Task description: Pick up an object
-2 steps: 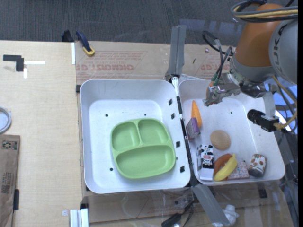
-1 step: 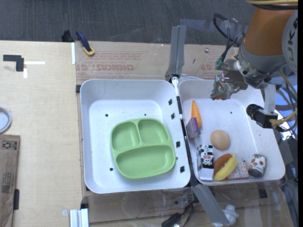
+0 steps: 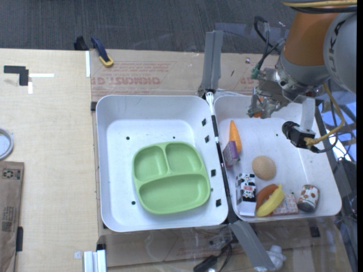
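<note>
The things on offer all lie in the right bin [image 3: 317, 169]: an orange carrot [image 3: 235, 136] near its left wall with a small purple packet [image 3: 230, 152] touching it on the near side, a tan round ball [image 3: 264, 167] toward the middle, and along the near wall a black-and-white cow-patterned carton [image 3: 247, 188], a yellow banana [image 3: 270, 202] lying over a red-orange piece [image 3: 265, 192], a pinkish flat packet [image 3: 287, 204] and a small brown-and-white can [image 3: 308, 197] in the near right corner. The pincer [image 3: 262, 107] hangs over the far edge of this bin, above bare white floor and well apart from every object; it carries nothing, and whether it stands apart or together I cannot tell from this slant. The step in hand looks like the approach, with no target yet reached. The next move likely calls for travelling toward the near side and coming down on one piece; the ball stands free on all sides and seems the easiest, while the carrot sits tight to the wall and the near-wall cluster is crowded. The far right of the bin gives open room for descent. The left bin [image 3: 113, 152] holds a green divided plate [image 3: 171, 177], and the bench [image 3: 45, 129] stretches off to the left.
</note>
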`<state>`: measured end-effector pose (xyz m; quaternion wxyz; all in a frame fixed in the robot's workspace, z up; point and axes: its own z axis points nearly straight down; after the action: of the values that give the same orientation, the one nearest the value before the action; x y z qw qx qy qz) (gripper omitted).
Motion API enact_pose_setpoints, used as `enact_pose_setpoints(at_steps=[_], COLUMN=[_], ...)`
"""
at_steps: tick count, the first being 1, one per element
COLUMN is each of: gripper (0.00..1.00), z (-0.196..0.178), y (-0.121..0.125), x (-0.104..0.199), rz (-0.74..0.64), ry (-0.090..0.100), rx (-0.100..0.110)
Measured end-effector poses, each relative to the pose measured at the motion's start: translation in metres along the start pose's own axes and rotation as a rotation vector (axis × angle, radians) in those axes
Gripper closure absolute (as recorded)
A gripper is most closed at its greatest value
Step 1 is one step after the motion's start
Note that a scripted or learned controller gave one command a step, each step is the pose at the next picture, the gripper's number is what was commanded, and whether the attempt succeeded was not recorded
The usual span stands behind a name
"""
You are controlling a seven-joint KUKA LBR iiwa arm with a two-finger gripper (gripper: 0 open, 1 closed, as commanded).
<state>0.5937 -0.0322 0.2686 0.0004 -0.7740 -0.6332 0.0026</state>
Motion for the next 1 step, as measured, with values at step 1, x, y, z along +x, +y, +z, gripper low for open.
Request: enact_pose_setpoints(at_steps=[1], gripper=[1.0], z=[-0.098], y=[0.0267], x=[-0.0157], rz=[-0.11], ry=[0.0], rx=[-0.003])
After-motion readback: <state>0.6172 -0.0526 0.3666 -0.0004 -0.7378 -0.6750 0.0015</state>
